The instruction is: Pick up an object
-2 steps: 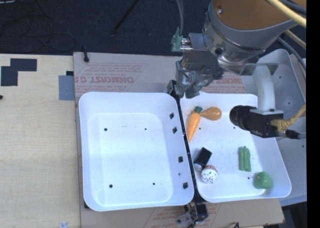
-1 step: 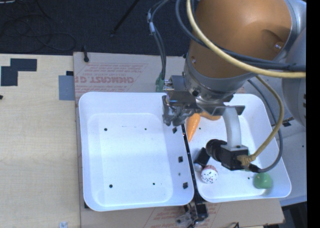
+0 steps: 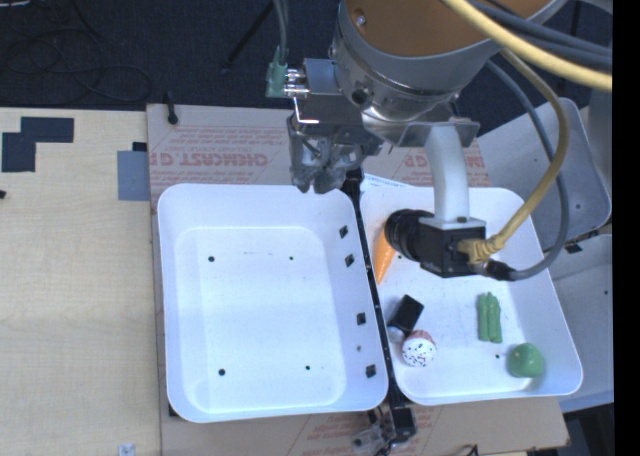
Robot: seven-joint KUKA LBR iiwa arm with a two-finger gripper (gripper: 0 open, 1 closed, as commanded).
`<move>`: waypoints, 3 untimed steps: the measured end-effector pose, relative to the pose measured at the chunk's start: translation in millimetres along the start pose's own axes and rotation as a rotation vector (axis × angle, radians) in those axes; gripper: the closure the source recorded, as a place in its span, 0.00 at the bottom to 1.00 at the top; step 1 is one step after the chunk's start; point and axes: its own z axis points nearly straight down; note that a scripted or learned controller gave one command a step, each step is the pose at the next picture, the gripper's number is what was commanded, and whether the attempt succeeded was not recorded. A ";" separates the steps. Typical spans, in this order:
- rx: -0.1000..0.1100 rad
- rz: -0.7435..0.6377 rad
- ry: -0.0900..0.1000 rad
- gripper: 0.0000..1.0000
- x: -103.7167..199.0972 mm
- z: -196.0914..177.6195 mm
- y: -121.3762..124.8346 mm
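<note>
My gripper [image 3: 320,176] hangs over the far rim where the two white bins meet, above the back corner of the left bin [image 3: 180,244]. I see nothing held in it. The right bin [image 3: 560,344] holds the loose objects: an orange piece [image 3: 383,254] against the dividing wall, a small black block [image 3: 405,312], a white speckled ball [image 3: 418,349], a green stick [image 3: 488,317] and a green ball [image 3: 525,361] near the front right corner. All of them lie well in front of and to the right of the gripper.
A black cylindrical unit with a yellow cable [image 3: 440,241] hangs on a white post over the middle of the right bin, hiding part of its floor. The big arm body covers the bin's far side. Brown cardboard [image 3: 220,149] lies under both bins.
</note>
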 end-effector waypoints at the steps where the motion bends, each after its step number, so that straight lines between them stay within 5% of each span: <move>1: 0.011 0.003 -0.006 0.00 -2.5 6.2 -0.5; 2: 0.014 -0.001 -0.008 1.00 -1.6 -3.3 -0.4; 3: 0.018 0.013 -0.010 1.00 -73.1 122.8 55.5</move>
